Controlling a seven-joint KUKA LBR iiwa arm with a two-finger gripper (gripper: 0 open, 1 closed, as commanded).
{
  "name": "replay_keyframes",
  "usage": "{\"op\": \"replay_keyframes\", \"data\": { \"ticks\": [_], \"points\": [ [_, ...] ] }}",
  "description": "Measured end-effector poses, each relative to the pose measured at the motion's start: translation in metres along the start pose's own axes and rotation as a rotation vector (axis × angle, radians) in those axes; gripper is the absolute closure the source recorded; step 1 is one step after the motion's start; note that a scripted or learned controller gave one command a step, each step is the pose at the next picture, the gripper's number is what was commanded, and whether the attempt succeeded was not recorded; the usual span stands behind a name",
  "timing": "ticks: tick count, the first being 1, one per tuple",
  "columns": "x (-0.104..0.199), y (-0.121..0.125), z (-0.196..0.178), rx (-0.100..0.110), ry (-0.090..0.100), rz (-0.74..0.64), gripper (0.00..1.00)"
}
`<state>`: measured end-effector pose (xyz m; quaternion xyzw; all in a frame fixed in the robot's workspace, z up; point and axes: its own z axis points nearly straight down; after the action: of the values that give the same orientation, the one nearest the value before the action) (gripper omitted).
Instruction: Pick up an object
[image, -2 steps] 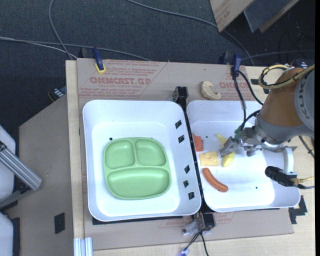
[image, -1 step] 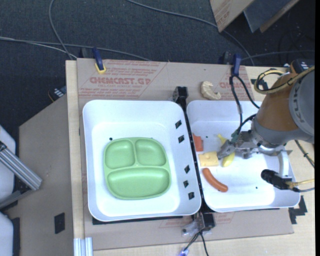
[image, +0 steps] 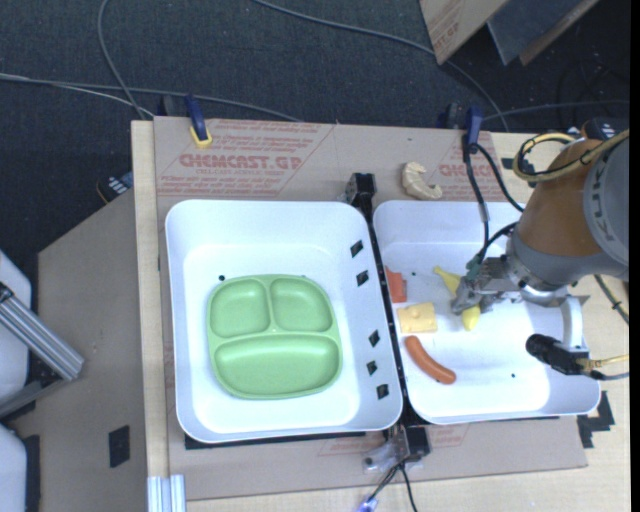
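Arm: you see the grey arm with its orange band reaching in from the right, over the right bin.
End effector: your end effector sits low in the right bin, near the bin's middle, pointing left.
End effector state: you cannot tell whether it is wide or narrow; the metal parts blur together there.
Yellow object: a small yellow piece lies right at the tip of the end effector, and you cannot tell if it is gripped or just touching.
Second yellow piece: a thin yellow bit lies just left of the end effector.
Cheese wedge: a pale yellow block rests near the right bin's left wall.
Sausage: an orange-red sausage lies below the block, apart from it.
Orange item: a small orange-red piece sits against the left wall.
Left bin: your left bin holds a green divided tray.
Surface: a beige curved object lies on the surface above the right bin.
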<state>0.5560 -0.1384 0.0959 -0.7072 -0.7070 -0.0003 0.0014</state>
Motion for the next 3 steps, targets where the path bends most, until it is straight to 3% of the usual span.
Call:
{"op": "replay_keyframes", "data": {
  "ticks": [3],
  "points": [
    [-0.013, 0.006, -0.164, -0.008, -0.004, -0.002, 1.0]
  ]
}}
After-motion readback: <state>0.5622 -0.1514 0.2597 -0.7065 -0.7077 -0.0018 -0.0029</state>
